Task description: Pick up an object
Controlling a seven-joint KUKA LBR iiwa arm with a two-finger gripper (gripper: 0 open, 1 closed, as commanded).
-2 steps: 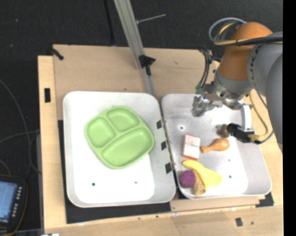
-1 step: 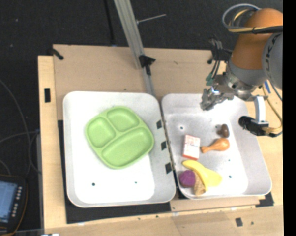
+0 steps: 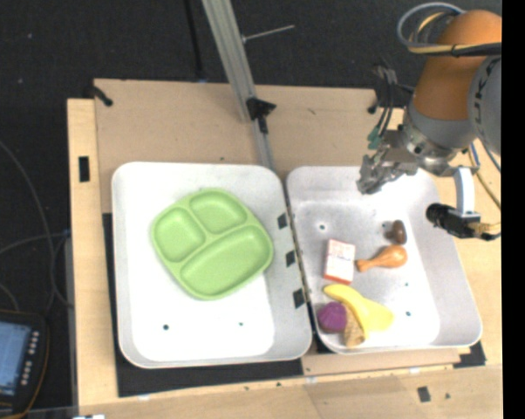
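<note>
The right bin (image 3: 437, 295) holds a small red-and-white box (image 3: 338, 261), an orange drumstick-shaped toy (image 3: 385, 257), a dark brown lump (image 3: 395, 230), a yellow banana (image 3: 360, 307) and a purple ball (image 3: 332, 317). My gripper (image 3: 372, 178) hangs over the far part of this bin, above and behind the objects, with nothing visible between its fingers. It stands apart from the brown lump, which lies to its lower right.
A green divided plate (image 3: 212, 243) lies in the left bin (image 3: 140, 321). A slanted metal pole (image 3: 236, 68) rises behind the bins. A black fitting (image 3: 450, 219) sits at the right bin's far right rim.
</note>
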